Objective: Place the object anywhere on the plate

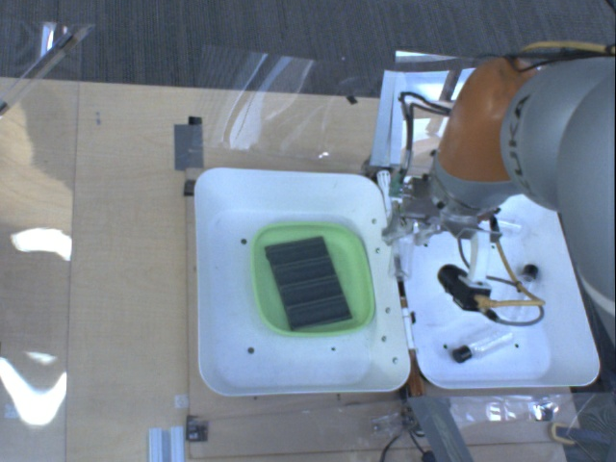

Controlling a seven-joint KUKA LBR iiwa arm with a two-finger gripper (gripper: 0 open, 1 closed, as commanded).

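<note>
Plate: the green plate [361,268] is sitting in the middle of the left bin [221,354], near the frame's centre.
Block: a dark ribbed block [307,283] is lying flat on the plate, wholly inside its rim.
Gripper: the gripper [414,227] is hanging over the left edge of the right bin [568,354], just right of the plate (open or closed, I cannot tell).
Tube: a small clear tube [481,345] with a dark end is lying in the right bin, toward the lower right.

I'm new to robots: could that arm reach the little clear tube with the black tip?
Probably yes. The clear tube lies uncovered on the floor of the right bin, nothing on top of it, and the arm hangs over that same bin.
</note>
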